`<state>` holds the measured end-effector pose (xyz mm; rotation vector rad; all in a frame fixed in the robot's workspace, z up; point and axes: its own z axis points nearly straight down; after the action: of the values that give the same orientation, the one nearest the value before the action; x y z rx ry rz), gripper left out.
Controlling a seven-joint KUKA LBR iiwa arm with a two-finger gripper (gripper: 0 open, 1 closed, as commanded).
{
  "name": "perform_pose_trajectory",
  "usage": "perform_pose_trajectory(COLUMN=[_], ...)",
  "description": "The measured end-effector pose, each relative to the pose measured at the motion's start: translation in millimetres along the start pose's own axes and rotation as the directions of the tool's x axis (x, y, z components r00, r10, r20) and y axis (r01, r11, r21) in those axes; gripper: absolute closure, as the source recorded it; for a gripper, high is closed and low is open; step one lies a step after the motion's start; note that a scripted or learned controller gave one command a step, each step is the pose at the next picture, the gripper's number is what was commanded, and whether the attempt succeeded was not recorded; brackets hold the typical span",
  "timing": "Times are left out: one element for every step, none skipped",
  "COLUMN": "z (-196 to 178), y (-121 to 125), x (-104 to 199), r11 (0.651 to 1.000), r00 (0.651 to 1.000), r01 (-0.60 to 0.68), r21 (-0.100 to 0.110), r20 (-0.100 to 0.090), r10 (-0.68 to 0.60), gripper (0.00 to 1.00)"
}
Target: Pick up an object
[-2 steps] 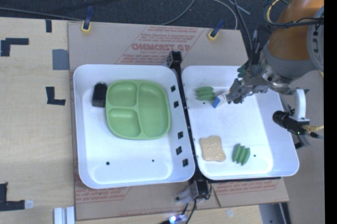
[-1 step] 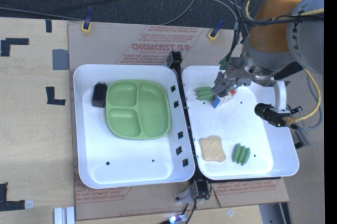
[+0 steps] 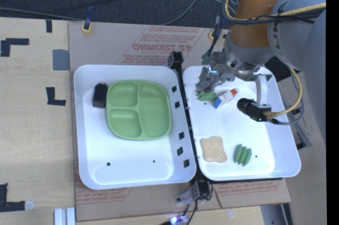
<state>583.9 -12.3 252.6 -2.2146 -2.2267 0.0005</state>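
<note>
The grey arm [image 3: 296,17] reaches from the right over the right bin [image 3: 275,165], its claw [image 3: 207,85] low at the far left corner, grip state indeterminate, touching a green object [image 3: 206,96] beside a red-white-blue item [image 3: 225,97]; toast [image 3: 213,149] and green pod [image 3: 242,155] lie nearer.

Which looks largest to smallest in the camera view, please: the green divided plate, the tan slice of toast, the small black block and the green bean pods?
1. Green divided plate
2. Tan slice of toast
3. Small black block and green bean pods: they look alike in size, so I would not rank them.
</note>
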Motion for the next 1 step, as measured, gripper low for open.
perform_pose_trajectory(z=[-0.7], y=[17.9], x=[44.2], r11=[1.000], r00=[1.000], r01=[0.000], r21=[-0.001], r20=[-0.001], r10=[0.000], gripper=[1.00])
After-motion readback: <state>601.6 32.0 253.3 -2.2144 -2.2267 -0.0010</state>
